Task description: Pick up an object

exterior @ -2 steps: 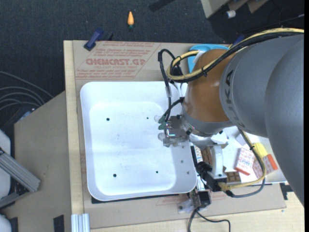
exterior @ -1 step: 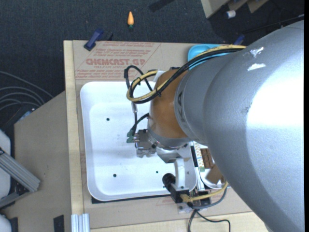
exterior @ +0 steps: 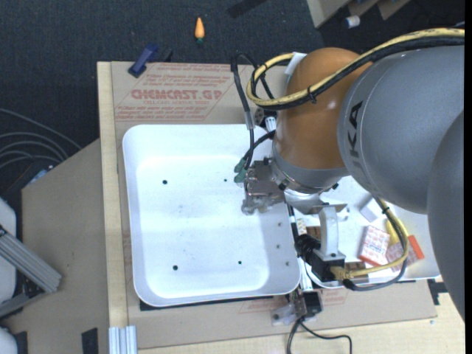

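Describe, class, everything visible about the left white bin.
The left white bin is a shallow, glossy tray, plastic by its look, with rounded corners and a raised rim. Small dark dots mark its floor. It lies flat on a brown board printed with red lettering. The gripper hangs over its right edge.

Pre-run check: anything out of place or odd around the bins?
Two small items lie off the bench on the dark floor above the left bin: an orange piece and a blue piece at the board's edge. Nothing looks spilled or damaged.
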`<state>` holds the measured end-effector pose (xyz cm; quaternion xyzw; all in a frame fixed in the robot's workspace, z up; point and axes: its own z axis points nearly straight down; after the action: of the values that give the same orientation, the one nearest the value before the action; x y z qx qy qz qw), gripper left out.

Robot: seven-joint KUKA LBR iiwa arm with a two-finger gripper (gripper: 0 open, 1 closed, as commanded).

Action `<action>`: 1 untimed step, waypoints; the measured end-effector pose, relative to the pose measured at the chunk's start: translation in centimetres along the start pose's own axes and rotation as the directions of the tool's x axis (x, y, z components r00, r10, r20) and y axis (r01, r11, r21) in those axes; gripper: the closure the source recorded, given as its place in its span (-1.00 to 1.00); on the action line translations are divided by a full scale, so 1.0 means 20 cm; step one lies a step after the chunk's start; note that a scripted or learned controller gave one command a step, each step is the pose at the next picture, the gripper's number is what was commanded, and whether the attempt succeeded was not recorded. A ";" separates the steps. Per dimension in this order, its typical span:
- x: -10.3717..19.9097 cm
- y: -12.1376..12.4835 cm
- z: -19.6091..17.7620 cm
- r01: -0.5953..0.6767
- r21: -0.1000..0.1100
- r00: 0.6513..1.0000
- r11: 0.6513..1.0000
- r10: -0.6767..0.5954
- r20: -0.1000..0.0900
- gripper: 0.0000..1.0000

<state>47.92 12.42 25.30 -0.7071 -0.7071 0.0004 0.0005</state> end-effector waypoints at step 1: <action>-0.32 0.19 -0.20 0.000 -0.001 1.000 1.000 0.000 0.001 1.00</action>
<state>51.72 6.05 29.33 -0.7072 -0.7070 0.0001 -0.0003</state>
